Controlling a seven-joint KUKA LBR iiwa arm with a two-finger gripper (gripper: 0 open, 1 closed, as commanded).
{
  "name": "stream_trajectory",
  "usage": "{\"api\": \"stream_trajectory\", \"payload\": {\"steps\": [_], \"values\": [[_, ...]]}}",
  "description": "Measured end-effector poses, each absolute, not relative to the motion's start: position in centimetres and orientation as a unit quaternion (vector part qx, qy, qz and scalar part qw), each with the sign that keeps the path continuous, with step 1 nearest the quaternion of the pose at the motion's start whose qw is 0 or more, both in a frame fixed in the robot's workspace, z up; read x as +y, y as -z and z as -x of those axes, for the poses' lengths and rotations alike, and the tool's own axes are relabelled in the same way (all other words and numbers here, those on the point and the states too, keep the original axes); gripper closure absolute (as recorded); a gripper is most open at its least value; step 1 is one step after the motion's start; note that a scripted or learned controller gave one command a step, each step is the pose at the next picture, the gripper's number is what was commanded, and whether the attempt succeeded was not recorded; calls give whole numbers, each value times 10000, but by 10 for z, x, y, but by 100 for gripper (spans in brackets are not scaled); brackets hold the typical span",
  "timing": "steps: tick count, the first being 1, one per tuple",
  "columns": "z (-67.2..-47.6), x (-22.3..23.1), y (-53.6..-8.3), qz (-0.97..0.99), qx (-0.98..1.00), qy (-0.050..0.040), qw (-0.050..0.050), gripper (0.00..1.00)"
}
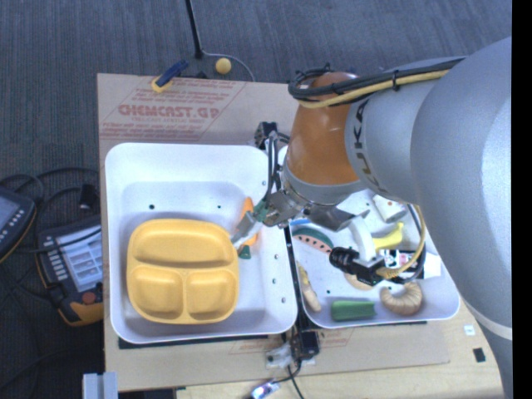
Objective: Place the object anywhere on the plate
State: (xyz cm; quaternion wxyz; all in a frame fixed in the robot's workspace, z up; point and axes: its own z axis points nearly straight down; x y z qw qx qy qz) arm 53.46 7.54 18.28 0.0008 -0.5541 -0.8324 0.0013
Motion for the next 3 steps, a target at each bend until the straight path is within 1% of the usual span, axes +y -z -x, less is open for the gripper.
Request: {"api": "stream_trajectory", "payload": {"steps": [1, 2, 3], "values": [[-535, 75, -191, 5539, -8326, -24, 14, 100], [-535, 75, -191, 5540, -8325, -26, 14, 0], [-535, 75, -199, 5540, -8325, -36, 20, 100]]}}
